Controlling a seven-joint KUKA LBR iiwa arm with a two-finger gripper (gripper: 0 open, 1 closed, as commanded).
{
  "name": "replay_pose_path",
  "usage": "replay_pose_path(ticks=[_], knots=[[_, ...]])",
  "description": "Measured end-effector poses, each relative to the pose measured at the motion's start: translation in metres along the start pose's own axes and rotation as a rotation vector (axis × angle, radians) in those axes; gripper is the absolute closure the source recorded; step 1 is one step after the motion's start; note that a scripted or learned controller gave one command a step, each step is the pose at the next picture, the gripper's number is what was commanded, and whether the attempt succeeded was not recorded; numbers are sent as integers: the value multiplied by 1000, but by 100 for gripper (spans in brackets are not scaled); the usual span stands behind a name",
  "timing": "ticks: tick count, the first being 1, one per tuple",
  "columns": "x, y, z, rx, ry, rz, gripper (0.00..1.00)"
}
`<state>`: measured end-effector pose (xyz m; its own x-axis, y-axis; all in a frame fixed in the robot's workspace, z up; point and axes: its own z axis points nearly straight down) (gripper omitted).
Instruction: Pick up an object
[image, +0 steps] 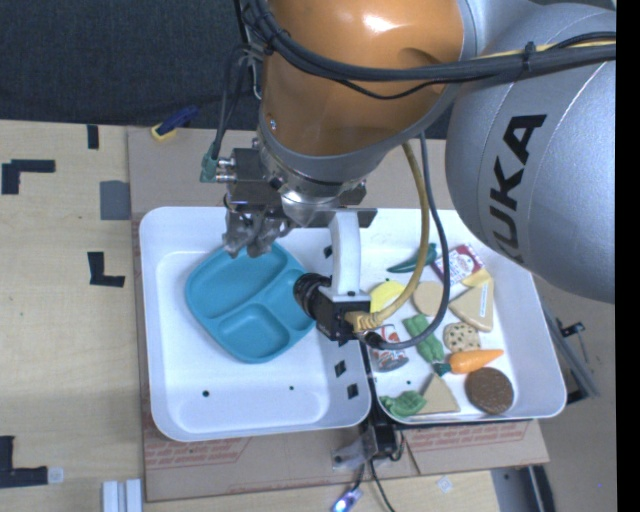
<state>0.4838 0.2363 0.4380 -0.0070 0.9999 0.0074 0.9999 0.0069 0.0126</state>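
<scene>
Hanging over the left of 2 white bins (240, 400), the gripper (255, 238) sat right at the far rim of a blue tray (250, 315). Whether it was spread, pressed together or pinching that rim could not be told. The tray lay flat in the bin's far half, turned askew, its compartments facing up. The right bin (537, 330) held toy food. A carrot (476, 359) lay just beside a brown disc (490, 390), with a dotted cracker (462, 336) just above the carrot. A yellow piece (388, 296) and a green pod (412, 262) lay nearer the divide.
</scene>
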Motion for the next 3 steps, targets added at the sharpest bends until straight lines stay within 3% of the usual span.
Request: replay_pose_path(ticks=[1,2,3], knots=[[-6,37,161,28,-16,8,100],[-3,37,31,2,-2,4,100],[-81,-1,-44,5,-6,11,100]])
